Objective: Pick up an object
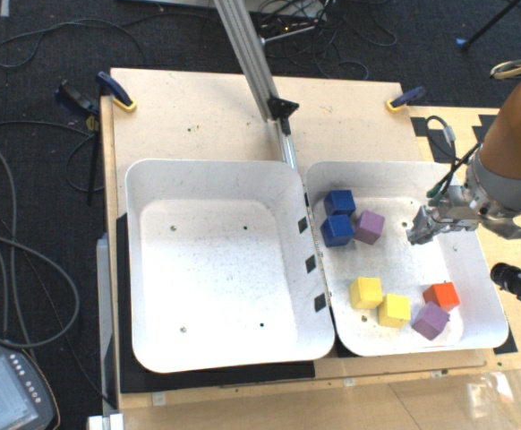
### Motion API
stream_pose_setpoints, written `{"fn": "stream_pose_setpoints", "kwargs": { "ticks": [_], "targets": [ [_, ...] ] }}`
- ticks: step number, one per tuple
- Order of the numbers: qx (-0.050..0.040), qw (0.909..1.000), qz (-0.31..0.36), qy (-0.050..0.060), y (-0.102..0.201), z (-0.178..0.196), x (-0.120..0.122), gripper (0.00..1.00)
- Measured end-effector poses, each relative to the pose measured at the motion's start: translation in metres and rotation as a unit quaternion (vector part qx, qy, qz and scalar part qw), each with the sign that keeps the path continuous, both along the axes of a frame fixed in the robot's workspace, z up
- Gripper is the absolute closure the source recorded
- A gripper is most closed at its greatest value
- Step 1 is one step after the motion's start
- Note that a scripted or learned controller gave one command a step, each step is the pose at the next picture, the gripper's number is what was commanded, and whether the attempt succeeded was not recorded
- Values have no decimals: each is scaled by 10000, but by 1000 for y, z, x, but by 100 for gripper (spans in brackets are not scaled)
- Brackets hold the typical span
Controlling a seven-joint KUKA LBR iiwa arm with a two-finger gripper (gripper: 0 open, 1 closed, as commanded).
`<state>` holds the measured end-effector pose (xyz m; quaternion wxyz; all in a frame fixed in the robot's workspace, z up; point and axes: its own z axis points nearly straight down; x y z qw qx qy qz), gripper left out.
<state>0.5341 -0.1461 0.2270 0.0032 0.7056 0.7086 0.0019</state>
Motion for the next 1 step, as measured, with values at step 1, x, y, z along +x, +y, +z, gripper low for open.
{"fn": "stream_pose_setpoints", "kwargs": {
  "ticks": [1],
  "targets": [
    [-5, 10000, -8, 2, -7, 45, 0, 100]
  ]
}}
